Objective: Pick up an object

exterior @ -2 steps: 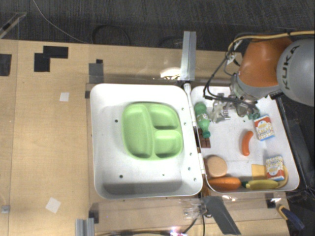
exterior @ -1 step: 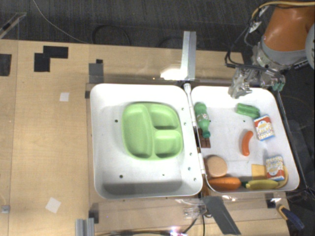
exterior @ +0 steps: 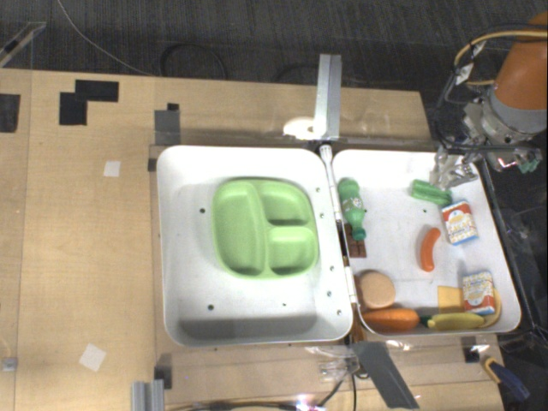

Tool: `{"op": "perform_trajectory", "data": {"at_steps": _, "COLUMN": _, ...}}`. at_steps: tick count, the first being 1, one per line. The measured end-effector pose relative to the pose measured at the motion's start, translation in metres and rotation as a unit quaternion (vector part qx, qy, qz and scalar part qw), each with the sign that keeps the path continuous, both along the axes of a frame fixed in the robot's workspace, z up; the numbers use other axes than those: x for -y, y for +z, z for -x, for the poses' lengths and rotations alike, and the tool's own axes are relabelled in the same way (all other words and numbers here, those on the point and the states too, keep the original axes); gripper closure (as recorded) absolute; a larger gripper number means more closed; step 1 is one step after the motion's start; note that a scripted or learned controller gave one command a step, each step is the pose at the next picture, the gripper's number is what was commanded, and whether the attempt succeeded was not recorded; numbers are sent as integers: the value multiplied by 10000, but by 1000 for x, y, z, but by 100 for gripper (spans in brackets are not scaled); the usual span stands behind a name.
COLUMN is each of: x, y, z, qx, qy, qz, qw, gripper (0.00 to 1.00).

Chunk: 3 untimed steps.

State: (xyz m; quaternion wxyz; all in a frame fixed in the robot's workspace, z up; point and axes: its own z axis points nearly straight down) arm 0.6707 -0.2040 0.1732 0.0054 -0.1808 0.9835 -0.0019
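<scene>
Hanging over right bin (exterior: 505, 311) top corner, gripper (exterior: 451, 172) just beside small green block (exterior: 430, 193); fingers apart or together, cannot tell.

Pale green divided tray (exterior: 263, 226) in left white bin (exterior: 184, 306); right of tray, green bottle (exterior: 350, 207), orange-red sausage (exterior: 427, 249), yellow banana (exterior: 456, 321), tan bun (exterior: 377, 288); light wood worktop (exterior: 77, 229).

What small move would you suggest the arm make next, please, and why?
Probably a short descent onto the small green oblong object. The tool sits at the back right corner of the right white bin, right beside that object's end, and nothing shows between its tips. Other items, such as the orange sausage-shaped toy, lie farther forward.
</scene>
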Motion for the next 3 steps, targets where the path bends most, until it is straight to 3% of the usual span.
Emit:
{"op": "perform_trajectory", "data": {"at_steps": 1, "x": 0, "y": -6, "z": -1, "qx": 8, "qy": 1519, "qz": 11, "qw": 9884, "gripper": 100}}
{"op": "perform_trajectory", "data": {"at_steps": 2, "x": -1, "y": -26, "z": -1, "qx": -1, "qy": 3239, "qz": 23, "qw": 9461, "gripper": 100}}
{"op": "perform_trajectory", "data": {"at_steps": 3, "x": 0, "y": -35, "z": -1, "qx": -1, "qy": 4679, "qz": 40, "qw": 8838, "gripper": 100}}
